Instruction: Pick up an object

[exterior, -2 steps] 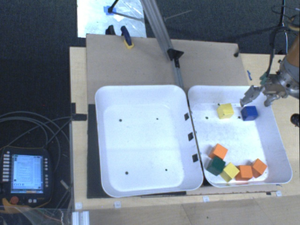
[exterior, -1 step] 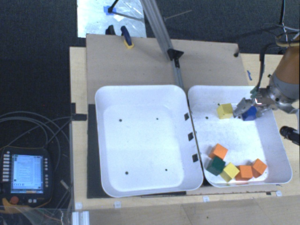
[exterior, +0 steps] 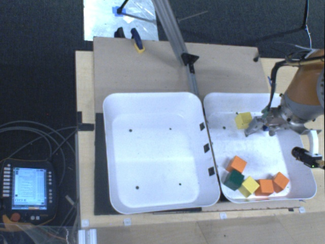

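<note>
Camera view: the end effector point(exterior: 257, 127) hangs low in the right bin point(exterior: 299, 187), just beside a yellow cube point(exterior: 243, 120); whether it grips anything I cannot tell.

Robot lab: teach pendant point(exterior: 28, 189), bench point(exterior: 152, 65), bins point(exterior: 152, 151).

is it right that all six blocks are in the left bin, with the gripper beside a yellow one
Not quite: the camera view shows all six blocks in the right bin, not the left. The gripper is indeed beside a yellow block; the other five cluster at that bin's near edge.
</note>
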`<state>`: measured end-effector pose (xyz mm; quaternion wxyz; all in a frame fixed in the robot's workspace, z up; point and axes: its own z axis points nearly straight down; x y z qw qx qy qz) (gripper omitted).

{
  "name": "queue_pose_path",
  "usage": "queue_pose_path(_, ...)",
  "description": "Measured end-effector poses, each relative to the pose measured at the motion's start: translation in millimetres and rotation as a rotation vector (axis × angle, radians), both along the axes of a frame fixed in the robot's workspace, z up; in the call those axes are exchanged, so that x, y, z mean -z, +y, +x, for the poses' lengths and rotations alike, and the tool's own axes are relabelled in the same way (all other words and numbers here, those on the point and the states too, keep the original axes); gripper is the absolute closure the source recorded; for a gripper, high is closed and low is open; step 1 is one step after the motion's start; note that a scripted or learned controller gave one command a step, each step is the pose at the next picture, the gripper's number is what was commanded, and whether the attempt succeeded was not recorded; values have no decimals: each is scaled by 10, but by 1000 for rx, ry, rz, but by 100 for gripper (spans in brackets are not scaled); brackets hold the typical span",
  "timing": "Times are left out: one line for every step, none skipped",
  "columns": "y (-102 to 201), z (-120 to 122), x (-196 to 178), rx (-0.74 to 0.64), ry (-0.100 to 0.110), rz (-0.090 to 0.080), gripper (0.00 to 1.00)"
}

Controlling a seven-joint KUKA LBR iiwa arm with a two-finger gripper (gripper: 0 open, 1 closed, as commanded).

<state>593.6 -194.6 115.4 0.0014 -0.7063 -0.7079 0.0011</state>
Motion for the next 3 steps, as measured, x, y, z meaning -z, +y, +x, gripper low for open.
queue_pose_path(-7,26,-152,-2,-9,-2,100)
queue_pose_path(28,71,-602,-3,-10,-2,100)
queue_pose_path(-79,78,-1136,-1,-12,-4,100)
